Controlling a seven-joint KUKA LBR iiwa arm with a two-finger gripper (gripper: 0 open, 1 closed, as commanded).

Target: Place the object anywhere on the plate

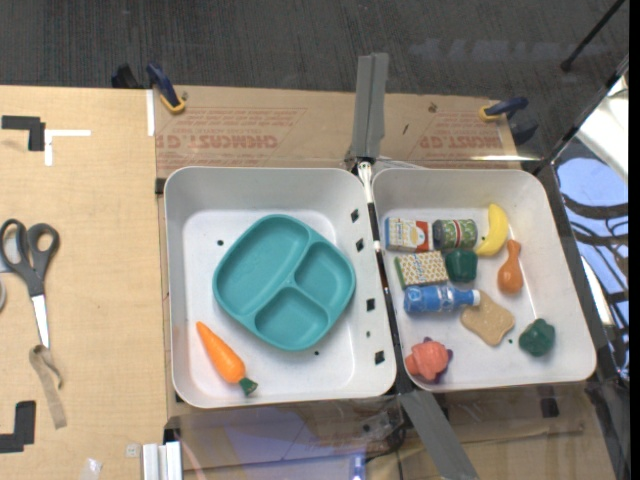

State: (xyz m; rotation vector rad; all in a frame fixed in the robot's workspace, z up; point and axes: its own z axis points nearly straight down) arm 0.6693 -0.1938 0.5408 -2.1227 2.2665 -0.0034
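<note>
The tabletop [80, 298] carries two white bins. The left bin [190, 268], in the middle of the frame, has a teal plate [285, 281] with three parts. An orange carrot [222, 354] lies on the bin floor at lower left of the plate, close to it but not on it. The right bin [565, 288] holds small toy foods: a banana [493, 230], a blue bottle [436, 299], a slice of bread [487, 321].

Scissors [30, 263] on the wooden bench [80, 368]

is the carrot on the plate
No, the carrot lies on the bin floor in the left bin, just below and left of the teal plate, not on it.
</note>
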